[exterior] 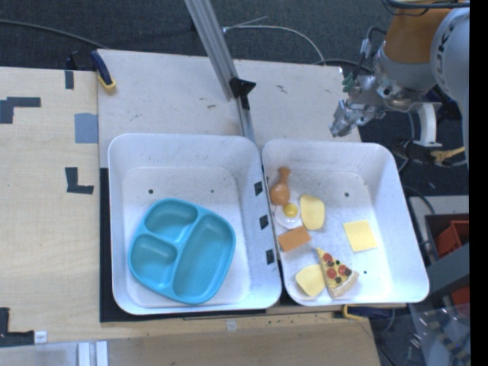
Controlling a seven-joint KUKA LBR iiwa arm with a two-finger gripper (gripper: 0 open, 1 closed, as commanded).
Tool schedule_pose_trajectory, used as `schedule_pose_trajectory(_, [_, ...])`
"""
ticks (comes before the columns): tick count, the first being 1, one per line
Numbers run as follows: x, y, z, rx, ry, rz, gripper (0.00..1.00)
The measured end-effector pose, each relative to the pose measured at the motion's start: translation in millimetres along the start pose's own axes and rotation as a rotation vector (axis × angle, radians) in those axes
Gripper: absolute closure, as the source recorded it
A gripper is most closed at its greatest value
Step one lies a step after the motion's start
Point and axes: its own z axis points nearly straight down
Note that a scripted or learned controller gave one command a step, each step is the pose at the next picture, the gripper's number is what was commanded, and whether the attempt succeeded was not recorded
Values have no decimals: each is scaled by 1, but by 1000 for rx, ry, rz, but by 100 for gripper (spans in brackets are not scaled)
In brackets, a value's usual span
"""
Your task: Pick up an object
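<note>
Camera view, gripper (345,125): hangs over the far rim of the right bin (385,162), above the counter (168,90); whether its jaws are open or closed cannot be told.
Target direction: the toy food lies toward the near side and to the view's left of the jaws; the drumstick (280,186) is closest, its long axis running far to near.
Right bin: drumstick, fried egg (289,213), cheese square (361,235), pizza slice (336,271).
Left bin (130,155): a blue divided plate (181,250), nothing in it.

Two white bins (122,204), one blue plate (181,250), seven toy foods (360,235).
</note>
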Motion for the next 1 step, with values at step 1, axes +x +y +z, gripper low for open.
schedule_pose_trajectory(1, [1,19,24,1,-1,0,100])
